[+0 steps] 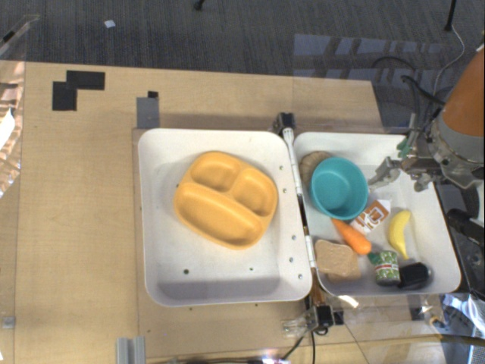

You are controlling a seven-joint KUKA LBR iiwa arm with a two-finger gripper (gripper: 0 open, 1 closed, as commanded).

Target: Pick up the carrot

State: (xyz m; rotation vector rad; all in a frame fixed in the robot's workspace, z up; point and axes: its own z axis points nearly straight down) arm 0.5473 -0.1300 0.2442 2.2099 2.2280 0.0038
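Carrot [352,236] lies in the right bin [447,241], roughly mid-bin toward the near side, pointing diagonally w/ its upper-left end just under the teal bowl [339,188] and its lower-right end by the green can [386,267]. It touches or nearly touches the slice of bread [336,258] below-left of it; a small red/white packet [373,218] sits just beside it on the upper right. Banana [398,232] lies further right, apart from the carrot; a black object [414,275] sits next to the can at the bin's near right corner. A brownish round item [310,163] peeks out behind the bowl. Gripper [404,169] hangs over the far right part of the right bin, near the bowl's right side, well apart from the carrot, nothing between its fingers; can't tell whether the claw is open or closed from this angle. Arm's orange band [464,101] shows at the right edge. Left bin [163,279] holds a yellow divided plate [226,198], sitting tilted in the middle.
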